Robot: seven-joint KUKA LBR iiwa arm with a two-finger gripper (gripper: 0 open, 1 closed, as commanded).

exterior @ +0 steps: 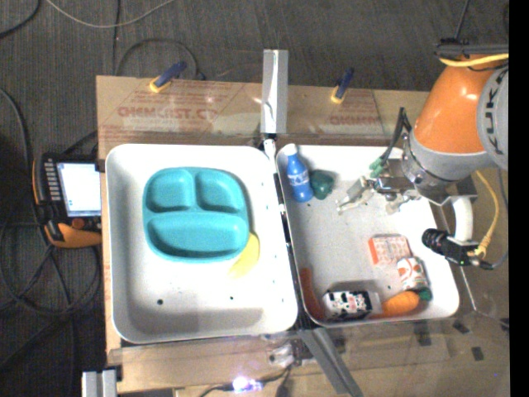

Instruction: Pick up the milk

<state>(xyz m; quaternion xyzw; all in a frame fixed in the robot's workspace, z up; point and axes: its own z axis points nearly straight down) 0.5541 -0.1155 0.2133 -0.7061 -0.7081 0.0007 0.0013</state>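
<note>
- Arm [459, 122] reaches in over the right bin [331, 246], wrist tilted down-left.
- Jaws [357, 195] spread open, empty.
- Milk [347, 303] lies well below jaws, near bin's front wall.

Even overhead light falls on the bench, leaving the two white bins [124, 304] bright and close to washed out while the surrounding floor [74, 31] stays dim. Shadows are soft and short. The frame is low in resolution and slightly soft, with small print unreadable.
</note>
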